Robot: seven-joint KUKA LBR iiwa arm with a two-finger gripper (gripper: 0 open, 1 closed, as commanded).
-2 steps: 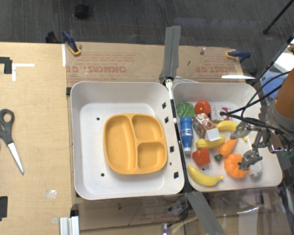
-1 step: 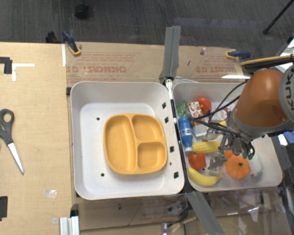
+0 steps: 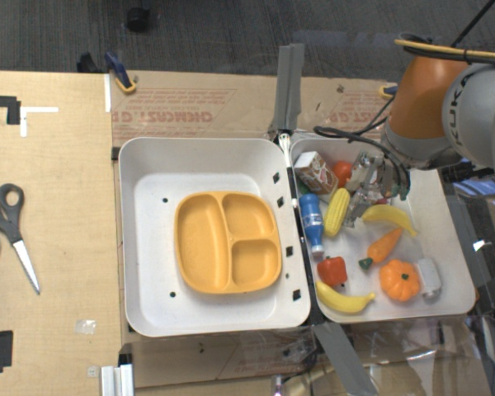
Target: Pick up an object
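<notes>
My gripper (image 3: 365, 195) hangs low in the right bin (image 3: 445, 221), under the arm's orange band (image 3: 419, 97). It sits between a yellow corn cob (image 3: 337, 210) on its left and a yellow banana (image 3: 388, 215) on its right, close to both. A carrot (image 3: 383, 246) lies just below it. Around them lie a blue bottle (image 3: 312, 221), a red pepper (image 3: 332, 271), a second banana (image 3: 344, 299), an orange pumpkin (image 3: 399, 280), a red tomato (image 3: 341, 172) and a brown packet (image 3: 318, 172). I see nothing lifted.
The left bin (image 3: 140, 221) holds a yellow divided plate (image 3: 228, 242). A small grey-white block (image 3: 429, 276) lies by the pumpkin. Scissors (image 3: 12, 229) rest on the wooden bench at far left. A grey post (image 3: 289, 89) stands behind the wall between the bins.
</notes>
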